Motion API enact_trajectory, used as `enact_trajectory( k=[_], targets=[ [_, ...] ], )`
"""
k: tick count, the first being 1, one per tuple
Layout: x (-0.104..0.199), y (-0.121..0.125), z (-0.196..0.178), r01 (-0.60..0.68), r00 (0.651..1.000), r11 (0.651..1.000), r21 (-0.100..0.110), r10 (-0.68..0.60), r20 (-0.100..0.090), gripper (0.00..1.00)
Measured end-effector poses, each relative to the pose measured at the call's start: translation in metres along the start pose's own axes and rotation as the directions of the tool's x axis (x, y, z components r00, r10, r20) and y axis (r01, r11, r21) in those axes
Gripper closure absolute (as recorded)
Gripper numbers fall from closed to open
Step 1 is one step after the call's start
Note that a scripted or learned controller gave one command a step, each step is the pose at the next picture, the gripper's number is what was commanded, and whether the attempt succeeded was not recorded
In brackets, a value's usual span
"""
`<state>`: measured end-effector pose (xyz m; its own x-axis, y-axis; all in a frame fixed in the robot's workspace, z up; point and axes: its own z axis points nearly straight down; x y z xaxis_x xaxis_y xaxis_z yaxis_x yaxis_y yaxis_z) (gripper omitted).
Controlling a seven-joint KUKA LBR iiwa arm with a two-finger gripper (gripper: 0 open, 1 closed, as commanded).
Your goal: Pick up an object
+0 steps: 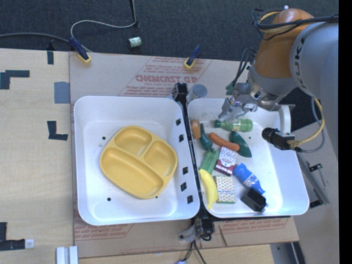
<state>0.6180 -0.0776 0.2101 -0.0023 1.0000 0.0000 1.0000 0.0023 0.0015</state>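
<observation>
Dark carpet borders the far edge of the worktop, which is covered with brown cardboard sheeting. Two shallow white bins stand side by side on the worktop, touching along a shared central divider.

Left bin: contains one yellow compartment tray, lying flat and turned at a slant to the bin walls.

Right bin: contains a cluster of small objects toward its left and centre.
- A green bottle lies on its side near the far wall.
- An orange carrot lies just in front of the bottle, with a dark green vegetable beside it.
- A banana lies along the divider at the near left.
- A blue bottle and a black block lie toward the near right.
- Small printed cartons sit between the banana and the blue bottle.

The grey arm with its orange band reaches in from the right. The end effector is positioned low over the far part of the right bin, directly above the green bottle. Whether it is apart, together, or clamped on anything cannot be determined. The green bottle lies on the bin floor.
</observation>
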Motion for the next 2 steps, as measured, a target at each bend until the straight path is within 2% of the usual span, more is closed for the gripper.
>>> enact_trajectory(
  k=[1,2],
  targets=[
    [0.0,0.05,0.027,0.0,1.0,1.0,0.004,0.0,-0.001,1.0],
    [0.059,0.018,-0.03,0.001,1.0,1.0,0.002,-0.001,-0.001,1.0]
  ],
)
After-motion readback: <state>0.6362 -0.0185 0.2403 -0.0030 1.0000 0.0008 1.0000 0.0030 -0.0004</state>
